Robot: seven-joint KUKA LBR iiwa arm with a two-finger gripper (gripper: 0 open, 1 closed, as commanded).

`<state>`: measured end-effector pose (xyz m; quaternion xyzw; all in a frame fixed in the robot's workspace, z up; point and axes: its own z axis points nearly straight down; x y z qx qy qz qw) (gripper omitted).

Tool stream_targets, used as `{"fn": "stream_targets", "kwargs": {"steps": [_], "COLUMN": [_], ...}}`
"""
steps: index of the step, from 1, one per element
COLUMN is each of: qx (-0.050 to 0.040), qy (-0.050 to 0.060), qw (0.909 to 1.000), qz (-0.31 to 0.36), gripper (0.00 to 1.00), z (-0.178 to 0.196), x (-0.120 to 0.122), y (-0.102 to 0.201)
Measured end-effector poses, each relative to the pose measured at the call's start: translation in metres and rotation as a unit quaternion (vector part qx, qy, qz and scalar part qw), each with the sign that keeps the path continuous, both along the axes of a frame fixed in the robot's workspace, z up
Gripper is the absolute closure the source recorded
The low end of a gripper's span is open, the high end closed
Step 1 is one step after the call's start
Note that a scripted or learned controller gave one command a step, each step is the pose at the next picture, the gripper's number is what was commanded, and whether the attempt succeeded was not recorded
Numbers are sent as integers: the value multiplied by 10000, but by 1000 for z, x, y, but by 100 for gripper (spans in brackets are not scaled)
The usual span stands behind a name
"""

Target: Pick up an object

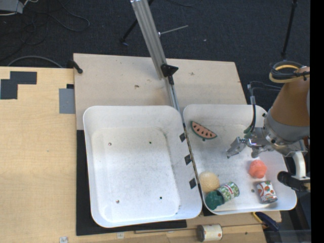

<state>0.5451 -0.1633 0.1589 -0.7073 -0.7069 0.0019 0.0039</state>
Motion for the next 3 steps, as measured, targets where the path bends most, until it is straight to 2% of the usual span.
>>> {"fn": "stream_targets", "kwargs": {"steps": [1, 2, 3], "qx": [0, -7, -13], "qy": [-1, -16, -48], "qw": [10000, 10000, 10000], "qz": [-7, -43, 11], "gripper": [0, 100, 100], "z": [-45, -32, 12], "x": [-1, -1, -1], "y": [6, 4, 9]}}
